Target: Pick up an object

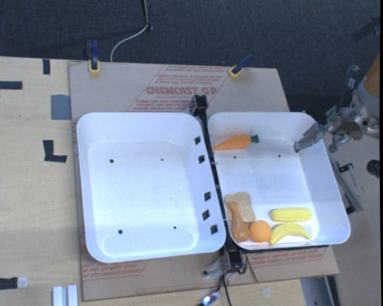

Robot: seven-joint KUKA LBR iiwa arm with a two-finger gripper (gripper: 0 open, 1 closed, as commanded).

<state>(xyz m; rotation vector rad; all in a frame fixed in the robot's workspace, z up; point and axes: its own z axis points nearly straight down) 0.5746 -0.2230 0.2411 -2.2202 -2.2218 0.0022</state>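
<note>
Object to be picked: nothing's been lifted yet, as far as can be judged. Everything is sitting in the right bin (319, 171). A carrot (233, 143) is lying by the bin's far left corner, next to the divider. A tan bread-like piece (240, 210), an orange (260, 231), a corn cob (291, 215) and a banana (291, 233) are clustered along its near edge. The left bin (89, 171) is next to it.

The gripper (325, 136) is seen at the right bin's far right corner, just over the rim, well apart from all the items. Whether it's spread or pressed together can't be told, and nothing is seen pinched in it. So the whole job is left: a target has to be reached, grabbed and raised.

Red print can be made out on the cardboard (172, 91) under the bins, upside down from here. It looks like "CHEMCAST GP", though that's not certain.
</note>
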